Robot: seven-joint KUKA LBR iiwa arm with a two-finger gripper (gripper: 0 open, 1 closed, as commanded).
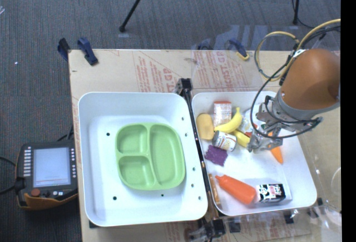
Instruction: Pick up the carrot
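Your gripper (260, 142) sits low in the right bin (303, 171), under the grey wrist and the orange band (311, 79) of the arm, which comes in from the right. You cannot tell from this slanted view how its tips stand; they are small, dark and blurred against the white floor, and the wrist covers most of the hand above them.

Just to the right of the gripper, and slightly below it, you see the carrot (276, 154), a short orange wedge lying on the bin floor. It looks very close to the gripper's tip, perhaps touching, but you cannot tell whether it sits between anything; its upper end is partly hidden by the gripper's body.

To the left of the gripper lie a banana (231, 122) and a small can (224, 140), with a purple piece (215, 154) below them and a pale yellow item (204, 126) further left. Up and left of the gripper is a small red-and-white carton (222, 109). Below the gripper, near the bin's front edge, lie an orange bottle (236, 188) and a black-and-white carton (272, 192).

Well apart to the left, the other bin (100, 118) holds a green divided tray (150, 156). Beyond the bench's left edge, you see a handheld control pendant (48, 171) on the floor.
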